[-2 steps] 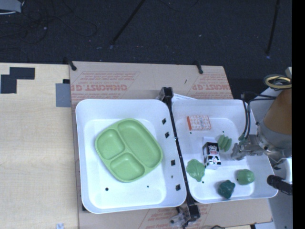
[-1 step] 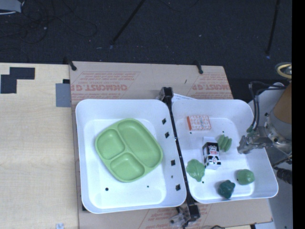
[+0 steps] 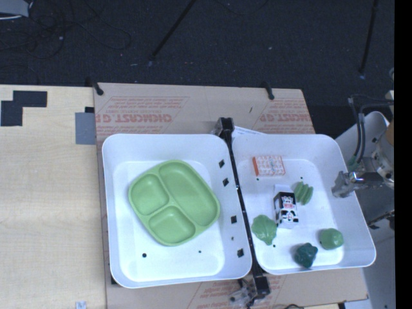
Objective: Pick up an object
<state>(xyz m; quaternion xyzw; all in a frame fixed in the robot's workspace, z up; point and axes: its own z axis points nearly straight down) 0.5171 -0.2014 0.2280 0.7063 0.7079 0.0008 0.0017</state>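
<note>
The gripper point(image 3: 345, 184) sits at the right bin's point(image 3: 322, 143) outer rim, off to the side of the objects, and whether it is apart or together cannot be told from this angle. The candidates all lie in that bin: a small black-and-white toy point(image 3: 286, 209), a green leafy piece point(image 3: 302, 192) touching it, a green lump point(image 3: 264, 228), a dark teal lump point(image 3: 306, 254), a rounded green piece point(image 3: 331, 238) and an orange-printed card point(image 3: 268, 166). The left bin point(image 3: 122, 153) holds a green divided plate point(image 3: 174, 202). The likely trouble is crowding (toy and leafy piece touch), so a descent there could nudge both aside; the flat card would probably slip a pinch.
</note>
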